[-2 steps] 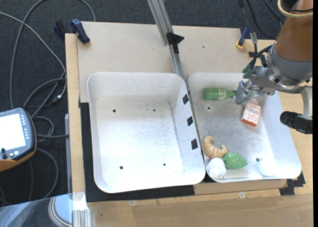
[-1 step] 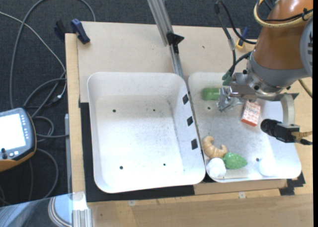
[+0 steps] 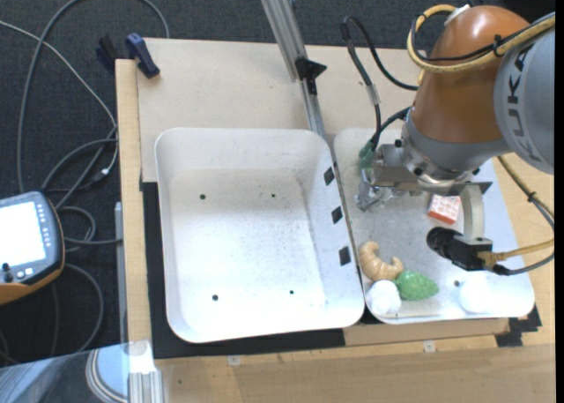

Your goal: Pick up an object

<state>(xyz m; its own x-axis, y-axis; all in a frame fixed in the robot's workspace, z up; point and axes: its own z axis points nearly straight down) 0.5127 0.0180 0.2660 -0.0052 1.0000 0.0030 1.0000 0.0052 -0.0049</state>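
Orange and grey, the arm [image 3: 476, 93] hangs low over the right bin [image 3: 520, 295]. I cannot tell what the gripper [image 3: 374, 191] is doing. Toys sit at the bin's front edge: a tan one [image 3: 379, 260], a green one [image 3: 416, 286], a white ball [image 3: 384, 297]. They sit close together, so a grab could slip or push them away.

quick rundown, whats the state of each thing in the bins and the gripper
gripper: low over the right bin, nothing seen between its fingers
croissant: lying loose near the front
green toy: resting beside the croissant
white ball: at the front rim
red and white packet: partly under the arm
left bin: bare floor showing
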